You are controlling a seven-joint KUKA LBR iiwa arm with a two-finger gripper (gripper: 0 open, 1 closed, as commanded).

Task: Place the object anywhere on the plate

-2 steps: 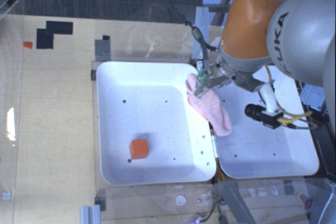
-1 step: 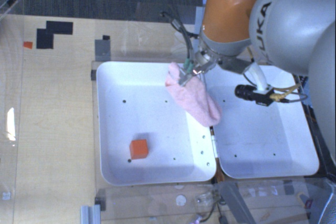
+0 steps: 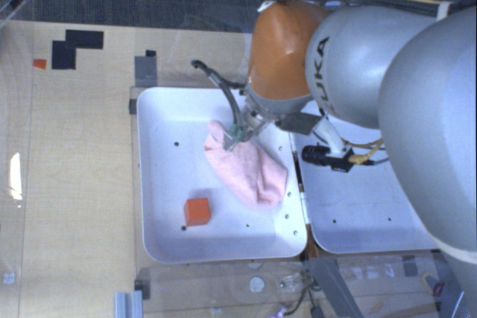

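We see the smooth grey arm (image 3: 387,63) with its glossy orange band (image 3: 282,48) reaching from three o'clock over the pale wooden tabletop (image 3: 67,160), where two shallow white bins sit side by side, the left bin (image 3: 160,234) and the right bin (image 3: 373,227). In the left bin a soft, rumpled pink cloth (image 3: 253,171) lies toward three o'clock, and the gripper (image 3: 237,133) sits at its upper edge, though we cannot tell how it is set. A small orange cube (image 3: 197,211) rests toward six o'clock, apart from the cloth.
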